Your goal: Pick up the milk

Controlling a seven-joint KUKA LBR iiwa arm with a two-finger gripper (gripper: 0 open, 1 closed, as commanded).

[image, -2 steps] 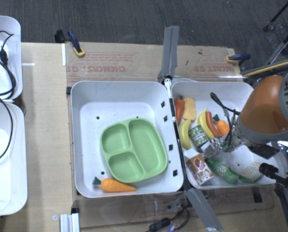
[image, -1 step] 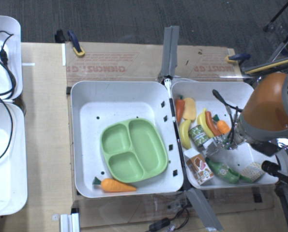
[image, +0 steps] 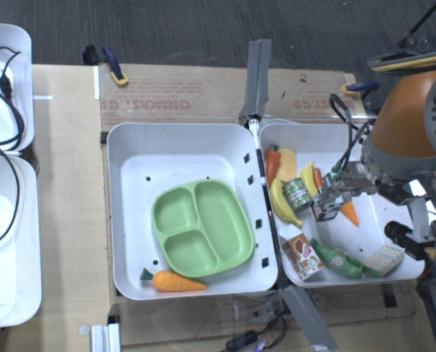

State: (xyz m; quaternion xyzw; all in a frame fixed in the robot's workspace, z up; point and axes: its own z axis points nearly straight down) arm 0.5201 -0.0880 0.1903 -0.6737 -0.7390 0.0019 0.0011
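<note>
The milk is a small brown and white carton lying flat near the front left corner of the right bin. My gripper hangs over the middle of that bin, up and to the right of the carton and apart from it. It sits just right of a green-labelled can. Nothing shows held in the gripper.
Around the gripper lie a yellow banana, a red-orange pepper, a small orange carrot piece, a green bottle and a speckled sponge. The left bin holds a green divided plate and a carrot.
</note>
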